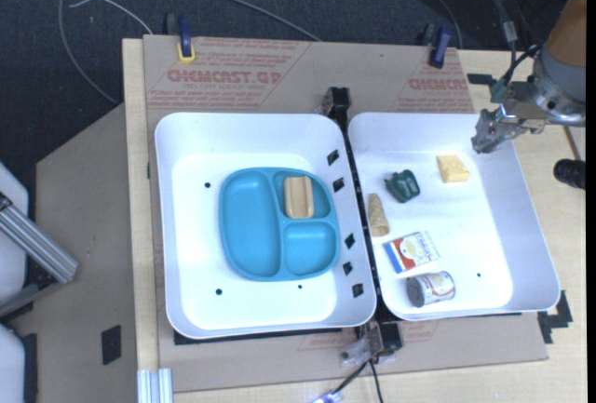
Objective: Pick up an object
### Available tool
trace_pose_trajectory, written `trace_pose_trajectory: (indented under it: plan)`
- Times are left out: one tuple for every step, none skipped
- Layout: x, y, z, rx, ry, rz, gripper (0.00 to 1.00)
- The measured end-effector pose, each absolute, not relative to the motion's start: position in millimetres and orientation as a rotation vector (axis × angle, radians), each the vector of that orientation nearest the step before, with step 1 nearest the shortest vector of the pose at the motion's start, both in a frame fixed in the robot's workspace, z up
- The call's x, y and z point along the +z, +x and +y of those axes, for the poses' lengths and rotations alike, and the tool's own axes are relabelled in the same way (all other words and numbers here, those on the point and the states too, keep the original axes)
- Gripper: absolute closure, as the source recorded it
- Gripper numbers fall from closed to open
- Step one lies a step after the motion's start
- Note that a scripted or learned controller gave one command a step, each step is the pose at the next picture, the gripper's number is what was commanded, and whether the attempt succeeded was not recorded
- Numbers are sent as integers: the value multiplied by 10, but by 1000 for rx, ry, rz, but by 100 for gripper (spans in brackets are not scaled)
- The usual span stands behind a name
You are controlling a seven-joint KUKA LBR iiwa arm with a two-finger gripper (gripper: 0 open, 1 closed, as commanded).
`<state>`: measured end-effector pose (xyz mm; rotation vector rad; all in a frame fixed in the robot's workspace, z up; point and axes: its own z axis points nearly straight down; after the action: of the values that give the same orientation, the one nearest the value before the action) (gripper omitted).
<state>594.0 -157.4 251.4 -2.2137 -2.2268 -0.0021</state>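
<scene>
Small can (430, 288): nearest of the lot, lying on its side close to the near rim of the right bin (521, 234), which looks like how a loose object settles after being dropped in rather than set down.

Red, white and blue packet (412, 251): flat on the bin floor just beyond the can, apart from it.

Tan roll (377, 214): lies lengthwise just beside the divider between the bins, left of the packet.

Blue tray (277, 224): sits in the middle of the left bin (186, 206), and one tan block (298, 197) rests in its far right compartment, a tidy spot that I'd judge deliberate.

Dark green object (403, 185): farther back in the right bin, near the roll but not touching it.

Yellow block (453, 169): farthest of the loose pieces and closest to the gripper, so to my eye the likeliest thing to be picked.

Gripper (486, 139): above the far right corner of the right bin, tips angled down and left, nothing held; whether the tips are spread or closed I can't make out.

Arm (559, 75): comes in from the far right, wrist bent down toward the bin.
</scene>
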Motion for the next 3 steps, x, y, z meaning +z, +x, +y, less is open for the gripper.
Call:
trace_pose_trajectory:
  plan:
    - [2563, 5896, -1086, -1, -2214, -2225, 100]
    - [2424, 5913, -527, 0, -2212, -2225, 100]
    - [2410, 5790, 95, 0, -2211, -2225, 100]
